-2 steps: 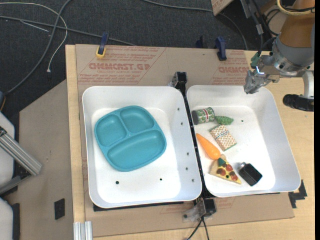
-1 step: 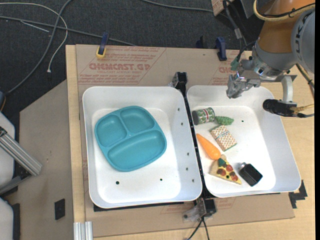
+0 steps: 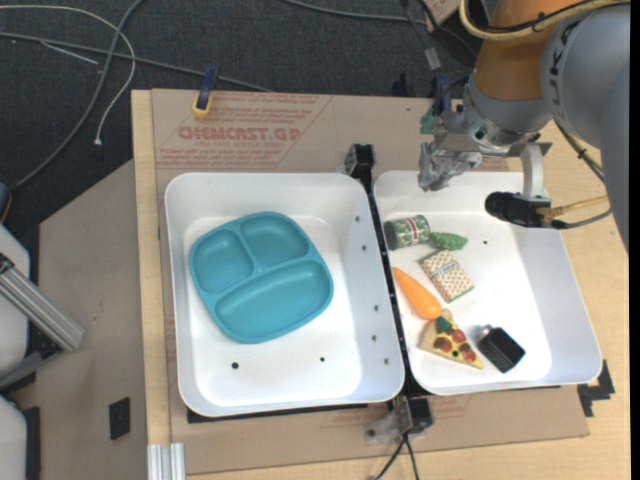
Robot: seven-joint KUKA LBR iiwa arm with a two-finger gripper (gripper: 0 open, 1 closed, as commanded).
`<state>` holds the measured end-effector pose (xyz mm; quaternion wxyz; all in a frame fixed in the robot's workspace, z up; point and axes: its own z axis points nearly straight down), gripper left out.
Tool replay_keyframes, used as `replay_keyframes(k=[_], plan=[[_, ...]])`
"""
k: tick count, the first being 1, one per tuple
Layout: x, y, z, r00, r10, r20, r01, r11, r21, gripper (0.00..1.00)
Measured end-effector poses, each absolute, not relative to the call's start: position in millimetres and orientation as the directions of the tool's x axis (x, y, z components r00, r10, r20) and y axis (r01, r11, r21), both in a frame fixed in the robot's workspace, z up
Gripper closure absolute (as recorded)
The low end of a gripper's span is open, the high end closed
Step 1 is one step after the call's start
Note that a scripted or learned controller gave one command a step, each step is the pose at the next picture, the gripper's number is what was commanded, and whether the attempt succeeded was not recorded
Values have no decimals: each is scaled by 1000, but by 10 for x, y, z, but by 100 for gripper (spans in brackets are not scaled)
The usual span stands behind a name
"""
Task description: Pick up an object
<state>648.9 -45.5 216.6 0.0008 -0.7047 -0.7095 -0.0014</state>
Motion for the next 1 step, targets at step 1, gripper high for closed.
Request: replay_keyframes(k=[1], plan=[[6442, 143, 2283, -7, 1000, 3, 1000, 7, 2, 100]])
